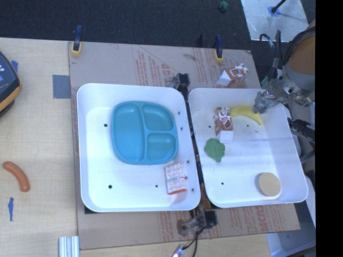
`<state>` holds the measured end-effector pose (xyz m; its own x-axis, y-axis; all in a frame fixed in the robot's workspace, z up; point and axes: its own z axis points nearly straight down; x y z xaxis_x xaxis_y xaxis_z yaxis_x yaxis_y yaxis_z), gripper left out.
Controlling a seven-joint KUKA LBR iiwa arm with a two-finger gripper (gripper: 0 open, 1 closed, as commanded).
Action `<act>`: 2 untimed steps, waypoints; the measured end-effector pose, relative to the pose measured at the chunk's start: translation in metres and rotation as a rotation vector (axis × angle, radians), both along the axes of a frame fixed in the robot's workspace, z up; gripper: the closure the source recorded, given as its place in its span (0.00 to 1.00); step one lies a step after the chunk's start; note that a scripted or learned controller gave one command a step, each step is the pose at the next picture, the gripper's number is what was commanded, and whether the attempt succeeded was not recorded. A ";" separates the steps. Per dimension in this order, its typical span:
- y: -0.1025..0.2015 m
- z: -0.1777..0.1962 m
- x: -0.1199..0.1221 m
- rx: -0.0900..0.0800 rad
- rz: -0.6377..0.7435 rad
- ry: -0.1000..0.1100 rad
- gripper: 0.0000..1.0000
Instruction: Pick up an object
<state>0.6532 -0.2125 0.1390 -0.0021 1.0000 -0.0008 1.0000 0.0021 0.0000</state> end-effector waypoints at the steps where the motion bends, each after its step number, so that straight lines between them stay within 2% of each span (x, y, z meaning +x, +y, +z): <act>1: 0.095 -0.048 0.003 0.001 0.004 0.004 0.00; 2: 0.036 -0.035 0.003 0.000 0.000 0.002 0.00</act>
<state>0.6562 -0.1762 0.1043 -0.0023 1.0000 -0.0009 1.0000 0.0023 -0.0017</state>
